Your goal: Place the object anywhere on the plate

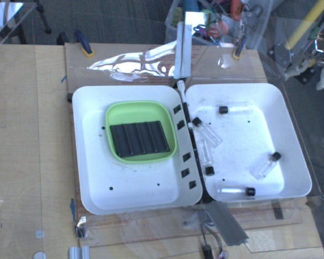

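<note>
Two white bins side by side: left bin (92, 144), right bin (281, 117). I see the green plate (114, 115) in the left one, a dark ribbed insert (139, 138) sitting on it. Targets are clear vials with black caps, all loose in the right bin: one near the top (232, 109), a cluster by the divider (205, 139), one at right (265, 164), one along the front wall (235, 190). Gripper state: can't tell. I'd pick the isolated right vial, grasp across its width mid-body, lift clear of the divider.

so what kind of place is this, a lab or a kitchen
Most likely a robotics lab: two white bins on a wooden bench, clear vials scattered in the right one, a crate of cluttered bits behind.
</note>
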Controlling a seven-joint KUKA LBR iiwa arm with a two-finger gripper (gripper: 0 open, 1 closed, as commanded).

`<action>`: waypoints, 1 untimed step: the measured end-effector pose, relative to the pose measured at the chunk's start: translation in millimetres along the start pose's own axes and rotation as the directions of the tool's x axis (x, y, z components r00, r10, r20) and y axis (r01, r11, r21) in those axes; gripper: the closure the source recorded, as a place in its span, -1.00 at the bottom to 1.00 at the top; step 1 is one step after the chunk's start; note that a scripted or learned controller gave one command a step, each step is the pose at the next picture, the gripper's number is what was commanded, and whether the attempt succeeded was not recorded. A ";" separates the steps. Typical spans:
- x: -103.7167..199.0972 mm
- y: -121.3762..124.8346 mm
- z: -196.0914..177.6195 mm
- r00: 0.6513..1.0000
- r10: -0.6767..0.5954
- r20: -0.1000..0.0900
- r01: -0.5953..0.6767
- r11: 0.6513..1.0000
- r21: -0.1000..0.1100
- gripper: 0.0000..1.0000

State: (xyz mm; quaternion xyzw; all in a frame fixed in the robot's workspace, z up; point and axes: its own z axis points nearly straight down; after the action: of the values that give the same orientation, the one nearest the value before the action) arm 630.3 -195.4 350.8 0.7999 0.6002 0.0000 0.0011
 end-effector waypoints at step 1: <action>-12.6 21.9 -84.9 0.983 0.185 0.000 -0.185 0.983 -0.001 -1.00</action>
State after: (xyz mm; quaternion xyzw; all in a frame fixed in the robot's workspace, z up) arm 647.6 -213.5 435.7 0.8522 0.5232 0.0004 0.0017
